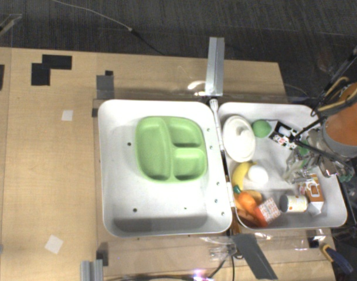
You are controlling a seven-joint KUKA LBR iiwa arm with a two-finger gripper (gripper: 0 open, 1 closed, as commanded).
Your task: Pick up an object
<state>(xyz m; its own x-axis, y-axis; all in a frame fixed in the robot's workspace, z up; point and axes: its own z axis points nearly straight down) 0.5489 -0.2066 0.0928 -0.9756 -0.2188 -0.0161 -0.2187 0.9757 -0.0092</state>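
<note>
Spanning the wooden bench (43, 174), 2 shallow white bins sit side by side, with their inner rims touching along the centre line. The left bin (116, 209) holds 1 green divided tray (169, 148), set toward its upper half; bare floor surrounds the tray on all 4 sides, widest along the near wall. The right bin (336, 212) is crowded. Along its left wall stand 1 white bowl (239, 138), 1 banana (241, 174) and 1 white ball (258, 174) just beside the banana. 1 green ball (261, 128) lies near the far wall, beside the bowl. At the near-left corner, 1 orange item (247, 204) touches 1 red-patterned packet (270, 209), with 1 small white cylinder (296, 204) and 1 orange-brown box (315, 190) to their right. Open floor remains only in small patches at the bin centre. The arm (345, 127) enters over the right rim. The gripper (304, 157) hangs low above the cluttered right-hand floor; its finger state cannot be determined, and no object is visibly lifted.
</note>
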